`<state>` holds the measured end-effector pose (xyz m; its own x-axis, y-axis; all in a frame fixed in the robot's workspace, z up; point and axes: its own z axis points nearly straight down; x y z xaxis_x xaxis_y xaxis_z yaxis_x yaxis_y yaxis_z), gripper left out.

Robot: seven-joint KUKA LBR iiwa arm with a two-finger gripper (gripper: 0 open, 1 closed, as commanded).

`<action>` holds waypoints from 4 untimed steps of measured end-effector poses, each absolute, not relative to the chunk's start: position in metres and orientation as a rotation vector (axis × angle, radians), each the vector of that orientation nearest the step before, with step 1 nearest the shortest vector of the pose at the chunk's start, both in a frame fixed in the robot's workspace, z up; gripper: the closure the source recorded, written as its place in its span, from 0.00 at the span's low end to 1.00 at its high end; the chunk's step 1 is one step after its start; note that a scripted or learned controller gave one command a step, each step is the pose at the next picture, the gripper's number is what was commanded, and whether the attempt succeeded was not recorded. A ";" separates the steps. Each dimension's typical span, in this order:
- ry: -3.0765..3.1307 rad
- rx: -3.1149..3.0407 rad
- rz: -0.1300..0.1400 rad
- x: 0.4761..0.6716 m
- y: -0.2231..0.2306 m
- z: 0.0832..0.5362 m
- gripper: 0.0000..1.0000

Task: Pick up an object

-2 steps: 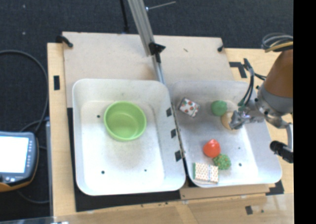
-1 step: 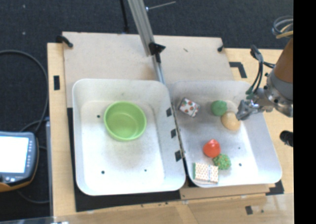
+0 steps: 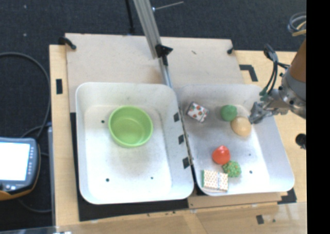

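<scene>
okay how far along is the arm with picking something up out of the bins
Early stage. Done: the arm has reached over the right bin, with the gripper low beside the beige ball. In hand: nothing visibly sits between its fingers. Left: closing on an object and lifting it. The green ball, red ball, patterned cube and the green bowl in the left bin all lie untouched.

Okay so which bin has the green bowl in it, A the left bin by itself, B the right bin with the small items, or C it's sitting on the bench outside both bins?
A: the green bowl sits alone in the left bin, while the right bin holds the small items, such as the red ball and the green ball.
</scene>
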<state>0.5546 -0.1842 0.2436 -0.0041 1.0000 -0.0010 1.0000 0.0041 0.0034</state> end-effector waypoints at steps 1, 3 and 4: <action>2.230 2.212 0.003 0.566 -0.126 0.243 1.00; 2.230 2.212 0.005 0.592 -0.018 0.243 1.00; 2.228 2.214 0.002 0.615 0.025 0.233 1.00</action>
<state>0.6145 0.0247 0.2328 -0.0065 1.0000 0.0003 1.0000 0.0065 0.0016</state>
